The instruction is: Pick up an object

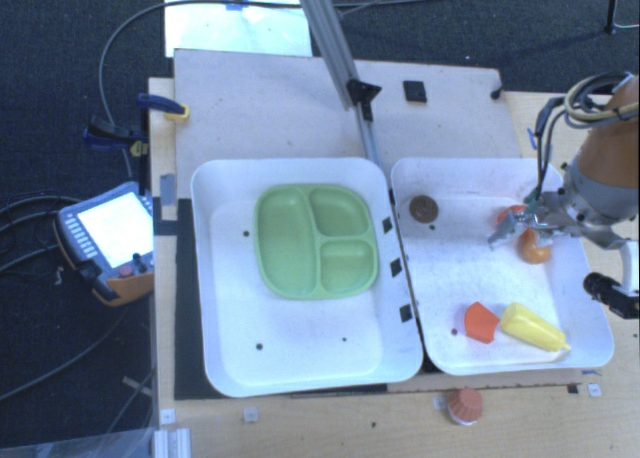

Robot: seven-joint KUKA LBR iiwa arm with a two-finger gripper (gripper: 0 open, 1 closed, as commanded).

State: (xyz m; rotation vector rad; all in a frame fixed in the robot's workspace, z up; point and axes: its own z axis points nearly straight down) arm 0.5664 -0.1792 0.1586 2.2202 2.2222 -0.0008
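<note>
arm (605,161): reaches in from the right, low over the right bin's far right side
gripper (522,226): over the right bin (440,336), at a small orange object
fingers: can't tell whether spread or pressed together; metal parts blur together there
orange object (535,249): round, right side of the right bin, just below the gripper tip; a red-orange bit (509,214) shows on the gripper's other side
grasp: can't tell if anything sits between the fingers
brown disc (424,209): near the right bin's top left
red block (481,322): near edge of the right bin, touching or just beside the yellow cone (533,327)
green plate (316,240): three compartments, flat in the left bin (230,346)
table (280,96): carries both bins side by side
</note>
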